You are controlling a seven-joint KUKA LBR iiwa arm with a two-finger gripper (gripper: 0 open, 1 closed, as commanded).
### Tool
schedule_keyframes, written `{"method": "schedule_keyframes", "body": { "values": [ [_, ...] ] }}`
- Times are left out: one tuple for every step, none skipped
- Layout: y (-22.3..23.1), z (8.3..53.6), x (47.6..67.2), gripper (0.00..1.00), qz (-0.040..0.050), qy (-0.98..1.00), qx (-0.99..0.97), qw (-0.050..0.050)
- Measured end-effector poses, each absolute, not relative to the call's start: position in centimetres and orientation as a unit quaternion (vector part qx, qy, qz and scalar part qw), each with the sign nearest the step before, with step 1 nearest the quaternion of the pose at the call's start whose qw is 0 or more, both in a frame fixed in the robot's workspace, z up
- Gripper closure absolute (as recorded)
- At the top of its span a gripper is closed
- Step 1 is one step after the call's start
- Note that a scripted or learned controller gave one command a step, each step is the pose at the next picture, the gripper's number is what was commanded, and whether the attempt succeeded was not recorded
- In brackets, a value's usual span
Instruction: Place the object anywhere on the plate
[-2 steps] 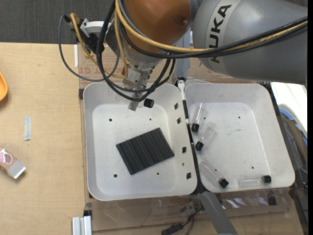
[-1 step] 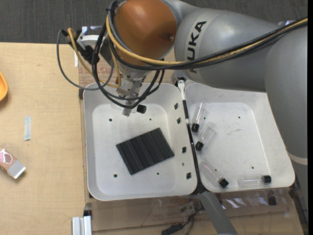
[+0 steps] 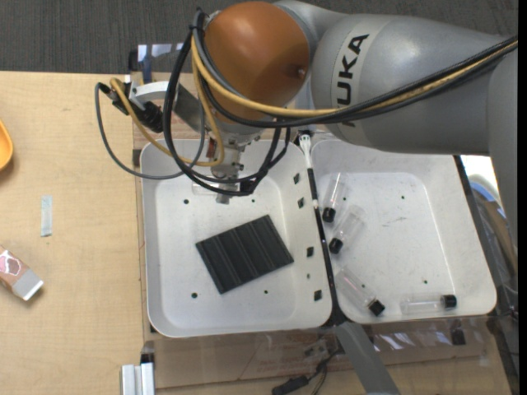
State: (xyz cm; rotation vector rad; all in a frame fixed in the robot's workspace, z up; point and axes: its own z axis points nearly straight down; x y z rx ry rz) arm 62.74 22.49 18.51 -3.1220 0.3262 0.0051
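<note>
A dark ribbed rectangular plate (image 3: 244,253) lies flat and slightly turned in the middle of the left bin (image 3: 165,303). My gripper (image 3: 224,189) hangs under the orange wrist band over the back of that bin, just behind the plate's far corner and wrapped in looping cables. Nothing shows beneath its tip. Several clear tubes with black caps lie in the right bin (image 3: 461,245): one (image 3: 333,200) near the divider, another (image 3: 346,229) below it, one (image 3: 363,295) at the front and one (image 3: 428,304) at the front right.
The big grey arm covers the back of both bins. On the wooden bench left of the bins lie a small grey strip (image 3: 46,216), a red-and-white block (image 3: 20,275) and an orange object (image 3: 4,146) at the edge.
</note>
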Motion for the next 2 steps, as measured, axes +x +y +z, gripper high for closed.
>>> {"method": "schedule_keyframes", "body": {
  "values": [
    [22.89, 21.92, 58.31, 1.00, 0.0017, 0.119, -0.993, 0.001],
    [22.89, 21.93, 58.31, 0.00, 0.0015, 0.119, -0.993, 0.001]
  ]
}}
